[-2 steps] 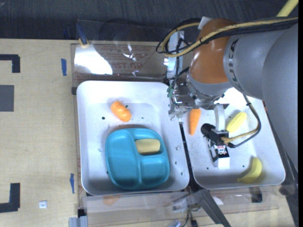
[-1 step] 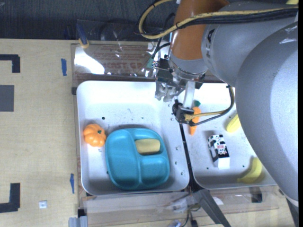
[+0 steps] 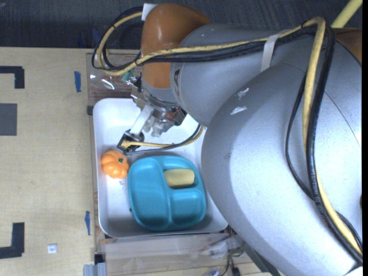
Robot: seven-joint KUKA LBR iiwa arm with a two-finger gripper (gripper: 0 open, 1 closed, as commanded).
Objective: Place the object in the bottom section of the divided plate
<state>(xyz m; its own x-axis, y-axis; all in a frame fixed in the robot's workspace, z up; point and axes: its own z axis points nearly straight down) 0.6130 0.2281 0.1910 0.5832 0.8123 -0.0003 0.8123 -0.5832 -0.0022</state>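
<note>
A blue divided plate (image 3: 150, 197) lies in the front part of the white bin (image 3: 109, 117). A pale yellow oblong object (image 3: 180, 178) rests in the plate's upper right section. A small orange pumpkin (image 3: 114, 163) sits on the bin floor, touching the plate's left rim. My gripper (image 3: 152, 123) hangs over the bin's back half, just above and to the right of the pumpkin and behind the plate. I see nothing held in it. The grey arm hides the bin's right side.
The bin's left wall (image 3: 95, 171) runs close beside the pumpkin. A tan bench surface (image 3: 46, 154) with black and blue tape marks lies to the left. The big arm body (image 3: 276, 154) covers everything right of the plate.
</note>
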